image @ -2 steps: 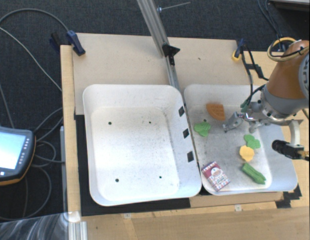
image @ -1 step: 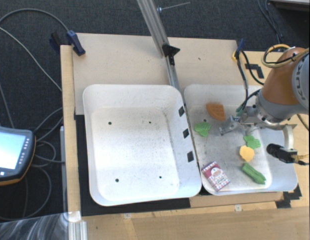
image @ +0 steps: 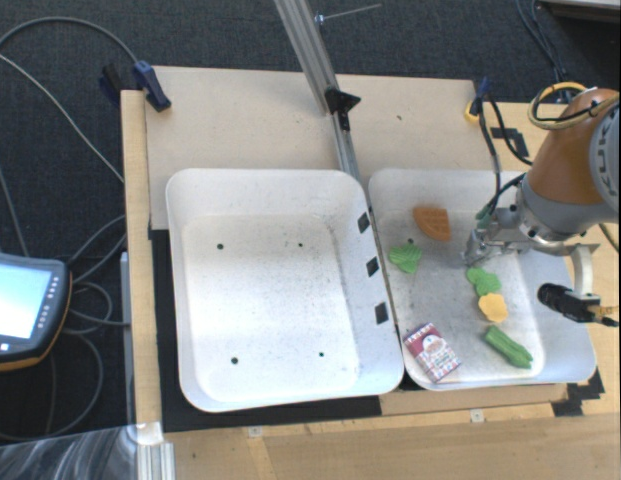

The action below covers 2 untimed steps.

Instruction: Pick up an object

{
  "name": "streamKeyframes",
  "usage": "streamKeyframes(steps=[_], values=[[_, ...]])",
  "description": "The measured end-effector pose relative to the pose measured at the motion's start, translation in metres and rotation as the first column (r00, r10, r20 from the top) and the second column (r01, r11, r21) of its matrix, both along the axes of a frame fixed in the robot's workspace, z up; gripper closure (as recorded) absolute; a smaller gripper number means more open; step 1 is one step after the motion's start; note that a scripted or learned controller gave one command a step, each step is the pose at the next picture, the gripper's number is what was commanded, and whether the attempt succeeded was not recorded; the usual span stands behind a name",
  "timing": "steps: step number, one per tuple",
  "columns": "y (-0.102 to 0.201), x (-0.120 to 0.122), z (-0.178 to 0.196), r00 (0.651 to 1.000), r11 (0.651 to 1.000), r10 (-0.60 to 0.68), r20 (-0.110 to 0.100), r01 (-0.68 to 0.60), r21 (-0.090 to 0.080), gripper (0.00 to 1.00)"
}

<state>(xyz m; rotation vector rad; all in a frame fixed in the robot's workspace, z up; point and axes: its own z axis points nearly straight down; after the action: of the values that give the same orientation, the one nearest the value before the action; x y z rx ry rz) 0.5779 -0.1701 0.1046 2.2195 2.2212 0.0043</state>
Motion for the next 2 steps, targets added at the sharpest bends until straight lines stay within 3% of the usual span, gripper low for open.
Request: streamKeyframes(steps=[2], values=[[-0.001,0.009,0.127,1.0,1.0,0.001,0.006,-0.001,-0.003,1.0]])
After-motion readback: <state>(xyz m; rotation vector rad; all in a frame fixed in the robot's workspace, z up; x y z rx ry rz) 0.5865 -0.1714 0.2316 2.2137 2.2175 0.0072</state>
